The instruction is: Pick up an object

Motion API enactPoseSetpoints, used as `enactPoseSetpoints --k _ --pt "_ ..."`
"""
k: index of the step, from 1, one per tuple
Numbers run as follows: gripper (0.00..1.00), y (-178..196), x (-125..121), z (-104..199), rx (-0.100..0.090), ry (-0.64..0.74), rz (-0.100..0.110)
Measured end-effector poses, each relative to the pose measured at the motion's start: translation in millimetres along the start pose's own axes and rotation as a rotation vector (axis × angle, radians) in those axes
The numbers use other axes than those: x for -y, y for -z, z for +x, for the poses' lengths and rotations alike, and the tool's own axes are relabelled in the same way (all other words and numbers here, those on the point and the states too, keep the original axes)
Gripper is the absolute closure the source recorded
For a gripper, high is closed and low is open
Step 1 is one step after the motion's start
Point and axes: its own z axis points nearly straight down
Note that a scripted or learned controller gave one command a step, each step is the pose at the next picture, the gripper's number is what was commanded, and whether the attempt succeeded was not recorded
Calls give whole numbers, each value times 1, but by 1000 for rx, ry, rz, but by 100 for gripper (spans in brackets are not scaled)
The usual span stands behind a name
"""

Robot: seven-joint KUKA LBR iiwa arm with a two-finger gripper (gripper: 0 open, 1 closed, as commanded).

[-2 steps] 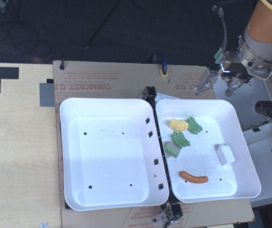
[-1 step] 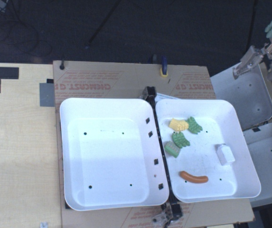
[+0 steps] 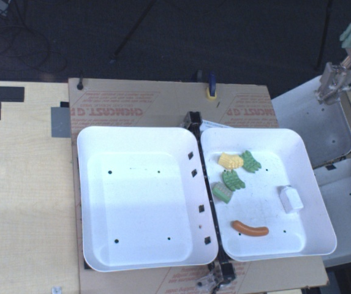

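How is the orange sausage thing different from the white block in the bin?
The orange sausage is long, thin and slightly curved; the white block is short and chunky. The sausage stands out against the bin, while the block nearly blends in. The sausage lies nearer the front edge. Both rest in the right bin.

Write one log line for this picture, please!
stage: before pick | gripper: top right, away from bins | right bin: orange sausage, yellow piece, green pieces, white block
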Motion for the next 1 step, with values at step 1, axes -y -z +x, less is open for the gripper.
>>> enactPoseSetpoints --k 1 --pt "100 -41 72 70 -3 1 3"
